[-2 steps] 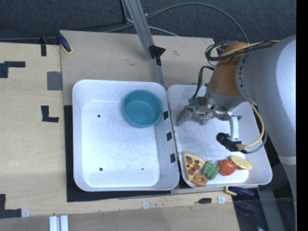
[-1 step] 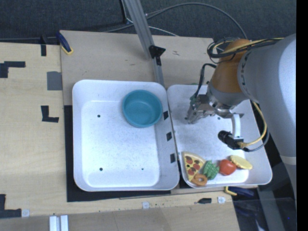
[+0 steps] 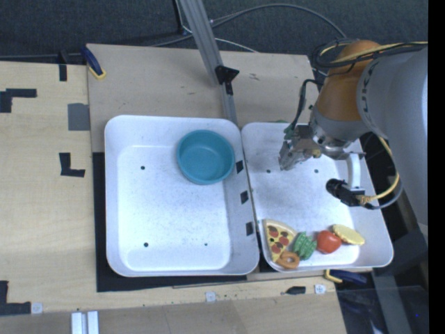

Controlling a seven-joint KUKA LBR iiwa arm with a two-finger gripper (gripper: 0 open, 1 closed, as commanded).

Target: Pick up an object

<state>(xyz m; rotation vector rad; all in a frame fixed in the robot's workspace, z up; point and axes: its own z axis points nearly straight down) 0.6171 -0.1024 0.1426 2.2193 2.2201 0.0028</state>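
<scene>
Bench (image 3: 167,68) of pale wood under two white bins (image 3: 174,256), dark carpet (image 3: 83,9) behind.

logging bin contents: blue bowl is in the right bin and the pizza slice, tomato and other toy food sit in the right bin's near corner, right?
Not quite. The camera view shows the blue bowl in the left bin, not the right bin. The pizza slice, tomato and other toy food do sit along the right bin's near edge.

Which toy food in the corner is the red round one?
The small red round tomato toy, sitting between the green leafy vegetable toy and the yellow toy, right of the pizza slice toy.
</scene>
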